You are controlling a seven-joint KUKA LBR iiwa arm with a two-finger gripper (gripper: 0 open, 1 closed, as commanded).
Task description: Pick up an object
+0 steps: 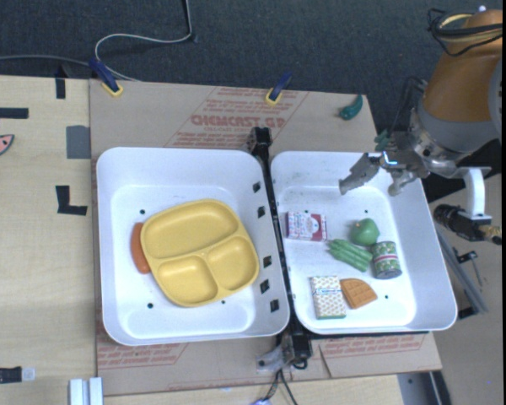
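The gripper [376,175] hangs over the right bin's [434,298] upper right corner, fingers spread with nothing between them. Below it lie the things to pick from — a red-and-white packet [306,225], a green pepper [365,231], green beans [348,253], a small can [386,260] and a cracker [358,293].

The arm [460,91] reaches in from the right, its orange band sitting high above the grey wrist. The gripper [376,176] hangs low at the end of it, its 2 fingers [355,176] splayed wide apart, pointing down and to the left, with nothing between them.
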